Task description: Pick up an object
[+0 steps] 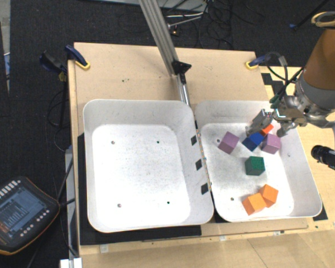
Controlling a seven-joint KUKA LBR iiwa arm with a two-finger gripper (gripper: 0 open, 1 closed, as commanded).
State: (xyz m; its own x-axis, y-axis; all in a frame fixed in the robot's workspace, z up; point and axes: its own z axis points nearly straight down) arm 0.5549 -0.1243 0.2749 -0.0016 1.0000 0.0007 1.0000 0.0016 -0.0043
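When we look from the left, we first see a black box with a screen [14, 214] lying off the counter [134, 74]. Next comes the left bin [95, 116], white with tiny dark specks. A grey pole [159, 29] slants down to the spot where the two bins meet. Then we see the right bin [307, 177], and all the blocks sit in it. A purple block [229, 142] lies near the top left. A blue block [253, 141] is just beside it, and a lighter purple block [272, 143] touches the blue one on its right. A green block [255, 165] sits below them. Two orange blocks [260, 199] lie together near the bottom edge. Our hand [270, 126] hangs right over the blue block, with its grey fingers [258, 123] spread a little. We see something small and orange-red [267, 130] between them, but we cannot tell if they pinch it. The arm [324, 66] reaches in from the right.
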